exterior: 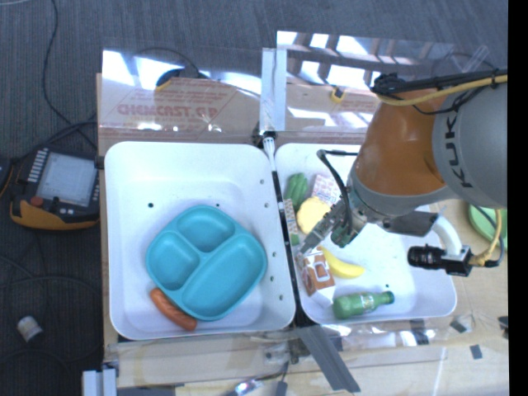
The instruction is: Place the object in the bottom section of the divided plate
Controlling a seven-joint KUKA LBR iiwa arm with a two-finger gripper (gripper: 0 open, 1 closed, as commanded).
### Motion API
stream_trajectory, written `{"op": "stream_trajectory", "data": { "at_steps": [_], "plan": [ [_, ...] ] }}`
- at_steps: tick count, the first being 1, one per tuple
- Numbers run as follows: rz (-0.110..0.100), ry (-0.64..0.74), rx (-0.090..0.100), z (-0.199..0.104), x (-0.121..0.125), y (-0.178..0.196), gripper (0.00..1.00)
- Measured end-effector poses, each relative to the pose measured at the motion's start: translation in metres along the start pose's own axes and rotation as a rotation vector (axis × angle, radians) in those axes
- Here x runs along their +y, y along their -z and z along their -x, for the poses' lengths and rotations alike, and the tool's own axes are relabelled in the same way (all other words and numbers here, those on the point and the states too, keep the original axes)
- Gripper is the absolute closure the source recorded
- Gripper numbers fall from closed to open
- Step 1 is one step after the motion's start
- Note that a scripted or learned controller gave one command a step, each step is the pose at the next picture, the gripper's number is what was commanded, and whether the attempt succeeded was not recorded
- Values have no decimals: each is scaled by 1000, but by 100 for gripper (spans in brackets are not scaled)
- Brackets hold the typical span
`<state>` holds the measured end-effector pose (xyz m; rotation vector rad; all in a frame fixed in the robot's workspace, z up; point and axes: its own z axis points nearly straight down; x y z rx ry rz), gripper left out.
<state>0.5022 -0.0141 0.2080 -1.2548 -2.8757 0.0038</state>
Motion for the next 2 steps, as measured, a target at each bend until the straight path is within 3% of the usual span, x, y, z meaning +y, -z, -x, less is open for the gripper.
{"op": "stream_trajectory", "data": {
  "at_steps": [1, 2],
  "plan": [
    [-1, 12, 1, -58, 29, -27, 100],
    [-1, 12, 1, -58, 29, -27, 0]
  ]
}}
